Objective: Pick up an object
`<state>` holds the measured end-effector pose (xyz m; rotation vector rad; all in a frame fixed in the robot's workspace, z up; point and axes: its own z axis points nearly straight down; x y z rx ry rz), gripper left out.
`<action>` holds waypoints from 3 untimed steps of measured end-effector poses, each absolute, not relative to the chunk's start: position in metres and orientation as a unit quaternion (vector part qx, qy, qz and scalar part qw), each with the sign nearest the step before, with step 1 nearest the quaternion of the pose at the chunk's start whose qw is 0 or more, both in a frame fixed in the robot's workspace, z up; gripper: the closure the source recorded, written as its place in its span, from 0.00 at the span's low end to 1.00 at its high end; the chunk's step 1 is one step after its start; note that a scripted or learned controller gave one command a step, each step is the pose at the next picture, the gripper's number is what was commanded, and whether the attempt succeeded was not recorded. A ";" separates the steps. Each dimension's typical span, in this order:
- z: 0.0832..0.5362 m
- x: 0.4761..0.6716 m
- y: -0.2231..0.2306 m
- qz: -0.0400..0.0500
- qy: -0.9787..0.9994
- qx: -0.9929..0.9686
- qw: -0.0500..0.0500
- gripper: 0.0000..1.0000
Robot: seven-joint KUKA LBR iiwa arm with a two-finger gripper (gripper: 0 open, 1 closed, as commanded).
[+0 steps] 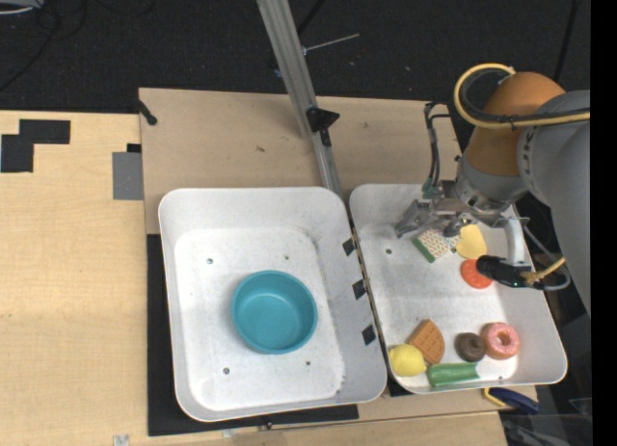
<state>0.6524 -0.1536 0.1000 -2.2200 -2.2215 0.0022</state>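
Low over the far part of the right bin (pixel 381 285), the end effector (pixel 436 224) is seen; whether it is apart or together cannot be told. Just beside it lie a checkered green piece (pixel 434 245), a yellow piece (pixel 471 241) and a red disc (pixel 476 274). A teal bowl (pixel 275 311) sits in the left bin (pixel 193 232).

gripper (pixel 436 225): hides part of green-white item (pixel 436 245) | arm (pixel 569 160): cut off right
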 end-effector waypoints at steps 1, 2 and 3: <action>0.114 0.654 -0.154 -0.001 -0.707 -0.707 -0.002 1.00; 0.177 0.653 -0.155 -0.001 -0.707 -0.707 -0.002 1.00; 0.220 0.654 -0.156 -0.001 -0.707 -0.707 -0.001 1.00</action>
